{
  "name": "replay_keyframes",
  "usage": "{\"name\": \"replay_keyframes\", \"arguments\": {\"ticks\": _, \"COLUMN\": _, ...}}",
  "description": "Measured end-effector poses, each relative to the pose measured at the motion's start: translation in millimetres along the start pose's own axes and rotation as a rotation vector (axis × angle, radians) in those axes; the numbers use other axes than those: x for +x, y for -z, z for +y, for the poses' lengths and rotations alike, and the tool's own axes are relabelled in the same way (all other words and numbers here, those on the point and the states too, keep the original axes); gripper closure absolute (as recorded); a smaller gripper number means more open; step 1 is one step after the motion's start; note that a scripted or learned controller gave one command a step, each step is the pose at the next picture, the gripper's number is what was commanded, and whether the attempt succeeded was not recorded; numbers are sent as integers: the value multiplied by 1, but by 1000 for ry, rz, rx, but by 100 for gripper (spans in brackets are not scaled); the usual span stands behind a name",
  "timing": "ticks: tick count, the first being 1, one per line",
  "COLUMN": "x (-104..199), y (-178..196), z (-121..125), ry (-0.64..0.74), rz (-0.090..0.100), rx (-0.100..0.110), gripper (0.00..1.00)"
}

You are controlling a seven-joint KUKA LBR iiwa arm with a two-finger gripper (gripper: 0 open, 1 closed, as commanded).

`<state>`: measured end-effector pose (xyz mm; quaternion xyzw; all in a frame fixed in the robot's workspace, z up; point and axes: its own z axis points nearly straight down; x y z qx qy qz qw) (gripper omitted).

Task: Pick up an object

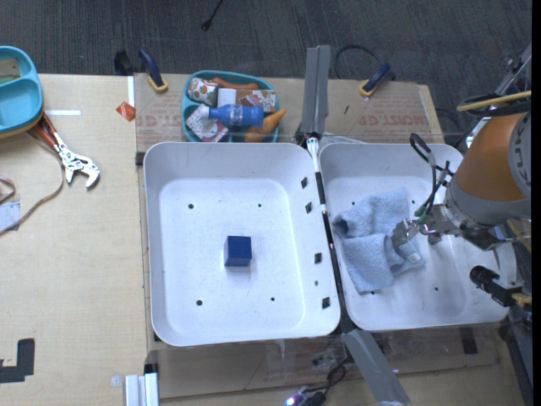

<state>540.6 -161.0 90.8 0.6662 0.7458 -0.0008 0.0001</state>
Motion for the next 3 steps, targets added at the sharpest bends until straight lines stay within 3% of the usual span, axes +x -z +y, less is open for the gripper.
{"name": "replay_keyframes", "arguments": {"ticks": 1, "x": 35, "y": 0, "z": -17, "ry": 110, "rz": 2, "rx": 1, "gripper": 0}}
{"name": "replay_keyframes", "arguments": {"ticks": 2, "x": 34, "y": 29, "z": 41, "ry": 46, "rz": 0, "rx": 1, "gripper": 0}}
{"name": "replay_keyframes", "arguments": {"ticks": 3, "x": 18, "y": -1, "z": -23, "ry": 122, "rz": 1, "rx": 2, "gripper": 0}}
